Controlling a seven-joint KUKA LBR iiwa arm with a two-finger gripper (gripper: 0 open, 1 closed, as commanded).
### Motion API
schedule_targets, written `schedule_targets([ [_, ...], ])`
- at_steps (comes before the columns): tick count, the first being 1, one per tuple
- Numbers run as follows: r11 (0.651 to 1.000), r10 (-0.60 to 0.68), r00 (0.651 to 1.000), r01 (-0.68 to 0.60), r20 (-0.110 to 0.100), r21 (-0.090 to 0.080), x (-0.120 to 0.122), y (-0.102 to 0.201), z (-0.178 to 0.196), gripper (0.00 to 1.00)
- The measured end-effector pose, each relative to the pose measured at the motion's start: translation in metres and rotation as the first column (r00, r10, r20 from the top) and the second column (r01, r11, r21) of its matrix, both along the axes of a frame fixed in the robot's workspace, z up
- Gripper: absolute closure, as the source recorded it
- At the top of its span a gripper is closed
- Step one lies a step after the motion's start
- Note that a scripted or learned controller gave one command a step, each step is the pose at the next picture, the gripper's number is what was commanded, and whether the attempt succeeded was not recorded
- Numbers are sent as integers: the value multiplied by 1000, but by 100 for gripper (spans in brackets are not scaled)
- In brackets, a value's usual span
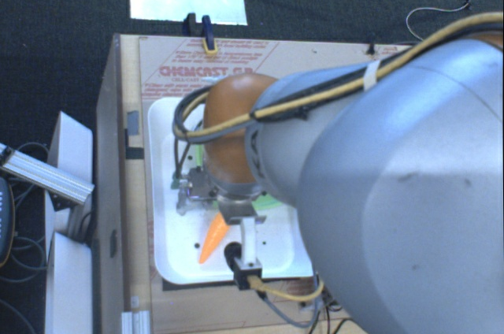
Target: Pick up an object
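Observation:
An orange carrot-shaped object (212, 239) lies in the left white bin (177, 261), towards its near side. A sliver of a green object (269, 203) peeks out from under the arm, right of the carrot. My arm, with its orange band, reaches over the bin from the right. Its wrist hangs directly above the carrot's upper end and hides the gripper, so nothing can be made out between its fingers.
The arm's large grey body hides the right bin and most of the bench. The wooden bench edge runs down the left. A white sheet with a clamp lies beyond the bench at the top. Cables hang below the wrist near the bin's front rim.

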State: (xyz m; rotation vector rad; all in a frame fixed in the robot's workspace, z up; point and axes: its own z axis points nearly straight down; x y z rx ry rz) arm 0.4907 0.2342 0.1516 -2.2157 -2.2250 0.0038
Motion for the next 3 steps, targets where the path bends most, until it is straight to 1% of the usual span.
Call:
schedule_targets([
  [1, 1000, -3, 1000, 3, 2, 1, -4, 0, -68, 0],
  [2, 1000, -3, 1000, 3, 2, 2, -4, 0, -58, 100],
  [3, 1000, 0, 1000, 0, 6, 2, 50, 0, 6, 100],
])
